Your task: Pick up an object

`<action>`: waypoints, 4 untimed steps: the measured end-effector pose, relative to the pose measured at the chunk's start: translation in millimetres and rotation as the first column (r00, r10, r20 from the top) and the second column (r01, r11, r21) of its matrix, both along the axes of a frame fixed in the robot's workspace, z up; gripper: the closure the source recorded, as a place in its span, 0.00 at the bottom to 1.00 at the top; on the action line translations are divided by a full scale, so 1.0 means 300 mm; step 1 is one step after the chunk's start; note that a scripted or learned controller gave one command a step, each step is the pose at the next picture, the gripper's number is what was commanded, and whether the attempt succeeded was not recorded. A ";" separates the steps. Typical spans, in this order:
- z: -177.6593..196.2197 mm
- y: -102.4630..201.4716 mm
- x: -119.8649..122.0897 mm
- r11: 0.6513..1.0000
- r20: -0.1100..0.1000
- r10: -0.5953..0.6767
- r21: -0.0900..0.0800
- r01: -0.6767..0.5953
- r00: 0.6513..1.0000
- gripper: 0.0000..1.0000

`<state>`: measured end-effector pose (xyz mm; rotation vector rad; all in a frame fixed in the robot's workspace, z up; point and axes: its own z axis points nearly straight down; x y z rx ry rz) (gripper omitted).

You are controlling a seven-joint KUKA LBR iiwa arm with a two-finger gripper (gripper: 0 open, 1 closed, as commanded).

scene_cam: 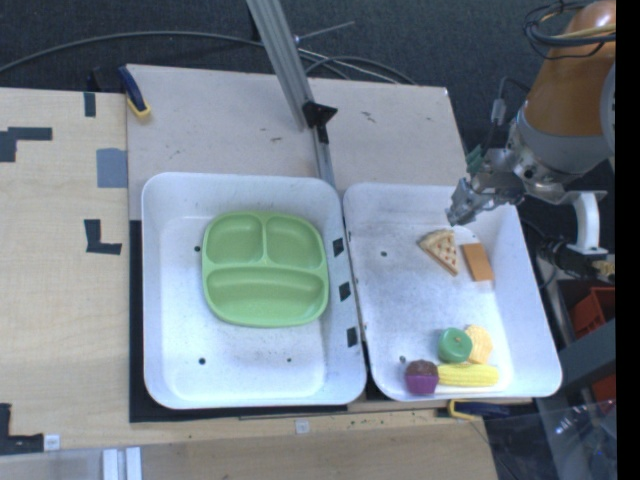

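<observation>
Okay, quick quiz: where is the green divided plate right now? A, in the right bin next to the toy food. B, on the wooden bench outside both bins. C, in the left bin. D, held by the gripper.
C: the green plate lies flat in the left bin, while the toy food sits in the right bin and the gripper hovers over that bin's far corner.

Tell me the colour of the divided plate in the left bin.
Light green; the divided plate shows clearly in the camera view.

Fixed overhead view, slanting down on both bins [150, 268]
</observation>
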<state>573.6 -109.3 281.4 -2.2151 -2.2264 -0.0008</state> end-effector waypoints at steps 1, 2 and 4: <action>-0.007 0.196 -0.032 1.000 -0.001 0.001 0.001 -0.001 1.000 1.00; -0.067 0.338 -0.078 1.000 -0.004 0.000 0.000 0.000 1.000 1.00; -0.170 0.669 -0.143 1.000 -0.005 0.001 -0.001 -0.001 1.000 1.00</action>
